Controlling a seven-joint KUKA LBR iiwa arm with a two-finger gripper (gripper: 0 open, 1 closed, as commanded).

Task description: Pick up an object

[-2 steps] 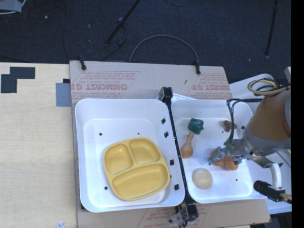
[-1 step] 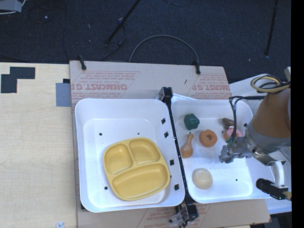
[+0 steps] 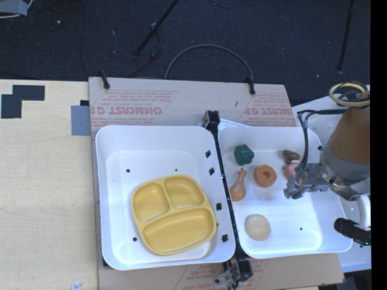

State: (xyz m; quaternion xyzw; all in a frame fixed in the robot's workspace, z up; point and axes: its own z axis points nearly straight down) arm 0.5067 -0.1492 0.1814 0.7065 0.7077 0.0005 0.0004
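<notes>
Beneath the slanted camera, cardboard (image 3: 181, 104) carried two white bins, black floor beyond. Nearest the lens, the left bin (image 3: 115, 162) held a yellow tray (image 3: 174, 214) with three compartments; the right bin (image 3: 314, 234) held a pale disc (image 3: 257, 227) by its front wall. Farther in lay a tan drumstick-shaped toy (image 3: 238, 186), an orange ring (image 3: 265, 176) just beside it, and a green block (image 3: 244, 154) behind both. My pincer (image 3: 294, 189) was low over the right bin, right of the ring, beside a small brown piece (image 3: 291, 156); whether it was spread or pressed together I could not tell, and nothing showed pinched. Judgement: the ring was the nearest target. A good pick would centre over it, descend vertically, and close across its rim, clear of the drumstick.
</notes>
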